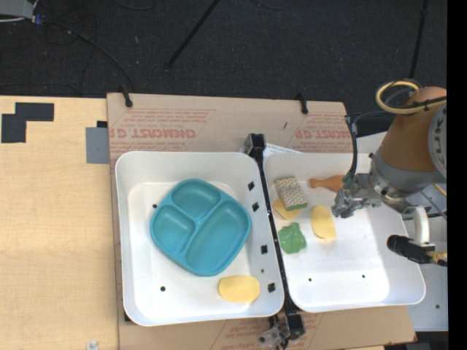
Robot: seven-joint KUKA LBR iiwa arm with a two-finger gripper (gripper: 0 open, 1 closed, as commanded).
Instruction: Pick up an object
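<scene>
Two white bins were seen w/ black clips along the divider at frame centre. In the left bin: a teal divided plate and a pale yellow lump at lower centre. In the right bin: a block w/ a green-and-white speckled pattern, a green piece, a yellow piece, an orange bit. The arm at right was grey w/ an orange band. Brown cardboard w/ red print lay under the bins.

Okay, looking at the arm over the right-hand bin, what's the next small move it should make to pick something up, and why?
Probably shift the gripper slightly toward the bin divider and lower it onto the yellow oval piece. The gripper sits just beside that piece, nothing shows between its fingers, and the piece lies apart from the green object.
</scene>
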